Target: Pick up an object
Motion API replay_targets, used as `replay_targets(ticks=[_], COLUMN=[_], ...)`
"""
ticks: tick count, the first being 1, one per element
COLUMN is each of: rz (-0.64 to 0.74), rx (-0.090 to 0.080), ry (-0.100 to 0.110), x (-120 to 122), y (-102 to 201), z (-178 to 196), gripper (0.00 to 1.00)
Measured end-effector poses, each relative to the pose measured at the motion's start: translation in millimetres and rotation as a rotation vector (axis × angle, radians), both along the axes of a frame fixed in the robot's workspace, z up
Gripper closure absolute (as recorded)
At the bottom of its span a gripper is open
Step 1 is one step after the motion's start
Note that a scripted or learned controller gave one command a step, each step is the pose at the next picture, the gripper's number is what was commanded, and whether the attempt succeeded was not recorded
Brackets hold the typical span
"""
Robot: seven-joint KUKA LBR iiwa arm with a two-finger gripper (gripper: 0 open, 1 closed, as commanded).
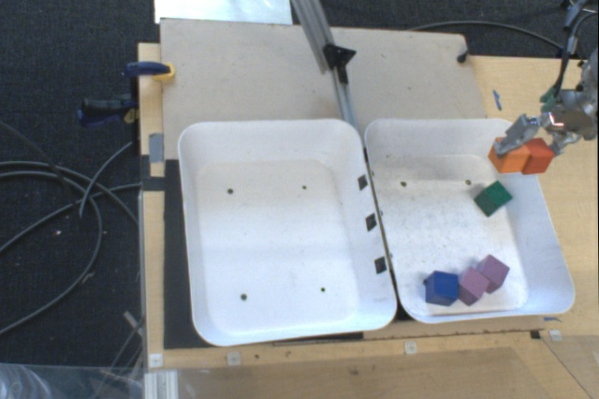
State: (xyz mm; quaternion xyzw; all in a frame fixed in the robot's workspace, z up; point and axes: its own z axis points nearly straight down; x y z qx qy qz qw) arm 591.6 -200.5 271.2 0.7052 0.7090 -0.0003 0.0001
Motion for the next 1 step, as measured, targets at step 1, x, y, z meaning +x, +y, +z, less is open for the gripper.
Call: replay_targets(ticks=[1], rz=[0.0], rx=[-0.002], ry=[-0.008], x=[-18.9], y=[4.1], z=[68.8], gripper=[0.0])
